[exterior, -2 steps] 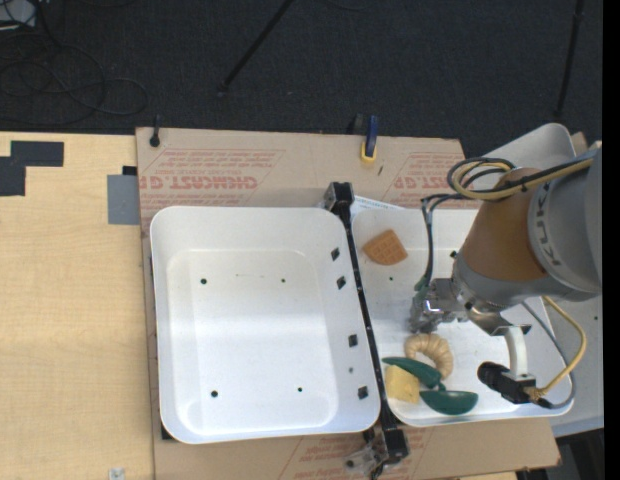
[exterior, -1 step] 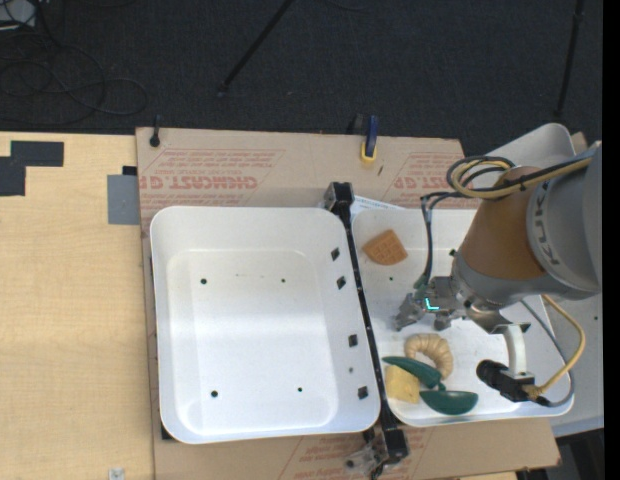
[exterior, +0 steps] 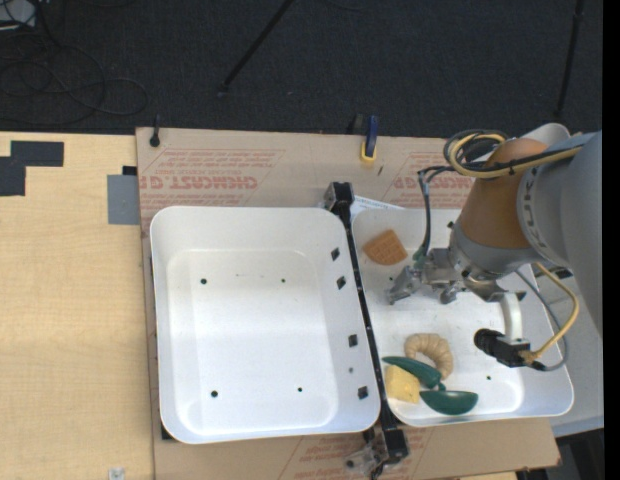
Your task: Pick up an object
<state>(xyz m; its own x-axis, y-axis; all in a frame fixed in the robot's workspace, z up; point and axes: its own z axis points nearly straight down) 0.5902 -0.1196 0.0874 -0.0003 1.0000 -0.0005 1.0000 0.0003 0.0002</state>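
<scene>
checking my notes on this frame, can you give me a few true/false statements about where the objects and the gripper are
1. All the loose objects lie in the right bin. True.
2. The orange piece lies on the green spoon-like thing. False: the orange piece lies alone near the bin's far end, apart from the cluster at the near end.
3. The gripper is over the left bin. False: it is over the right bin, just below the orange piece.
4. The green thing lies across the yellow piece, beside the tan ring-shaped piece. True.
5. The arm has an orange band above the wrist. True.
</scene>
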